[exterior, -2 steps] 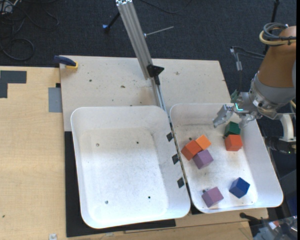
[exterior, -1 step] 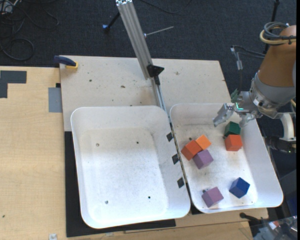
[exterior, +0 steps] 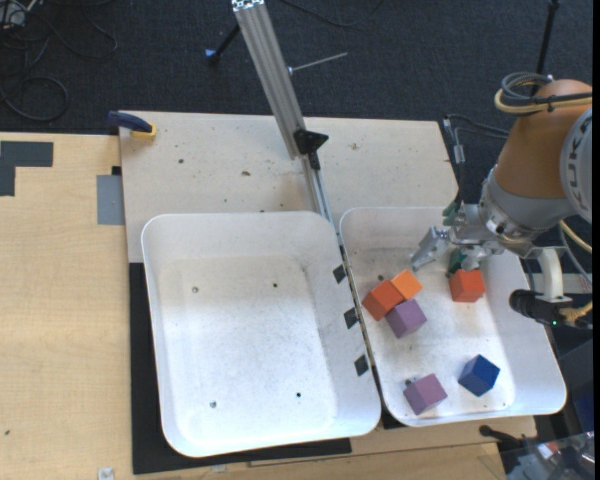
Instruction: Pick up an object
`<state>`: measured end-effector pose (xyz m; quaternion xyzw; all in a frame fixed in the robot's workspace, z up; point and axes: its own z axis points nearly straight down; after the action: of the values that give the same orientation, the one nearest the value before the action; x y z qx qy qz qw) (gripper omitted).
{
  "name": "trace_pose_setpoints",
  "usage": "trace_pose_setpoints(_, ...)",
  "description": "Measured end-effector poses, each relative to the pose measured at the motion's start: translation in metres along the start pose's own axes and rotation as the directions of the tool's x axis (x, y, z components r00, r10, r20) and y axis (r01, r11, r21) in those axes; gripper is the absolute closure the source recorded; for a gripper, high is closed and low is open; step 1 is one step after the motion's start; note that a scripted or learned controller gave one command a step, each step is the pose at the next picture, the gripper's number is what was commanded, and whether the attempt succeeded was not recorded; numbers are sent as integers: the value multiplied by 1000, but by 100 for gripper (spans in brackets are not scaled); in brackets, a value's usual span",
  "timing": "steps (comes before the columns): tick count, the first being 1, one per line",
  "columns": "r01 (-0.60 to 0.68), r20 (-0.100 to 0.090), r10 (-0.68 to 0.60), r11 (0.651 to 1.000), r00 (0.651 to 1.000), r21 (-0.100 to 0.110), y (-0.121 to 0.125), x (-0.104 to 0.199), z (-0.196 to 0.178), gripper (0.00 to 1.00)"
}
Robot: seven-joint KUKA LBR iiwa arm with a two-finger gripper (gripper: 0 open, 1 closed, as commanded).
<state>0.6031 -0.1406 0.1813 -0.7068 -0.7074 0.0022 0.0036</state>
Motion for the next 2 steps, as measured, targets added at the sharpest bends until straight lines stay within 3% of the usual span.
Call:
trace_pose_setpoints(1,-1,0,1,1000,1000,0,-3,0,44,0)
trace_pose_setpoints(2,0,7,0,1000,1000,-31,4,-2,59,0)
